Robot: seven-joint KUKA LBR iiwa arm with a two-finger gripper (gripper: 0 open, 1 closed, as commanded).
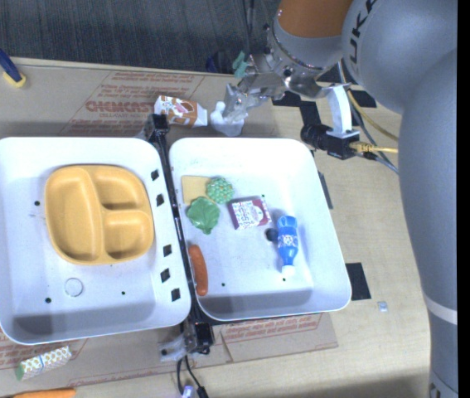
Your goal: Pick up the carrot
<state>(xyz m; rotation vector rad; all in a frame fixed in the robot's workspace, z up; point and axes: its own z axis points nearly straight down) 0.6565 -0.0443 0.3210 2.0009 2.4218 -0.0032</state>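
Gripper poised beyond the far rim of the right bin, outside it, above the cardboard; impossible to tell how it is set. Carrot lying well nearer the camera than the gripper and a little to its left, along the right bin's left wall near the front corner, untouched. Between gripper and carrot: a yellow slab, two green leafy pieces beside it. Off to the near right of the gripper: a dark red packet, then a blue bottle. Just left of the gripper, on the cardboard, a small brown-and-white carton. Far left, in the left bin, a yellow divided tray.
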